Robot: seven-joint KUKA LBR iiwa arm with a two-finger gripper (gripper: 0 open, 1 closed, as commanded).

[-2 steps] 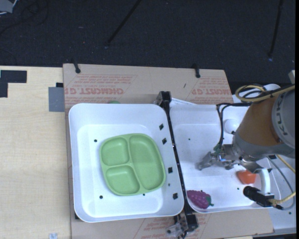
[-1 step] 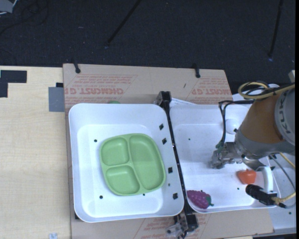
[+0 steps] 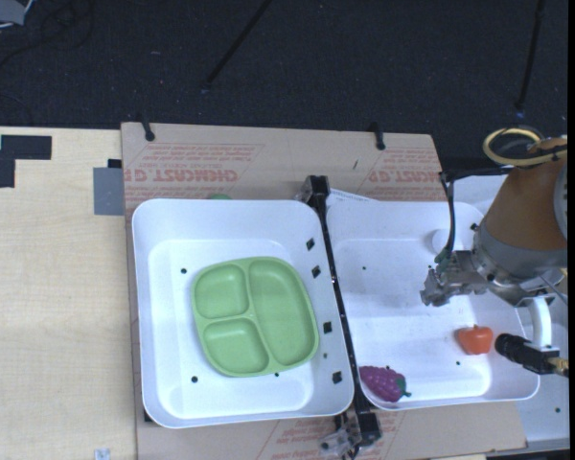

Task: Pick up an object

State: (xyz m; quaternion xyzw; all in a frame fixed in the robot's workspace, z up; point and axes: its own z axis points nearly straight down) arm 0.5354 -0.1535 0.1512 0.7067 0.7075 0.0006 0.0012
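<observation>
— Reaching in from the right, the grey arm with its orange band (image 3: pixel 522 209) hangs its gripper (image 3: pixel 441 290) low over the right shallow white bin (image 3: pixel 402 257); whether it is clenched or released, I cannot tell.

— Where are the objects?

— A small orange-red toy pepper (image 3: pixel 475 339) lies on that bin's floor, just below and right of the gripper, apart from it; its long axis runs roughly left to right. A purple bunch of toy grapes (image 3: pixel 384 383) sits at the bin's near-left corner, tapering toward the right.

— And the left bin (image 3: pixel 163 257)?

— A light green three-compartment plastic plate (image 3: pixel 255 316) lies flat in it, slightly rotated.
</observation>
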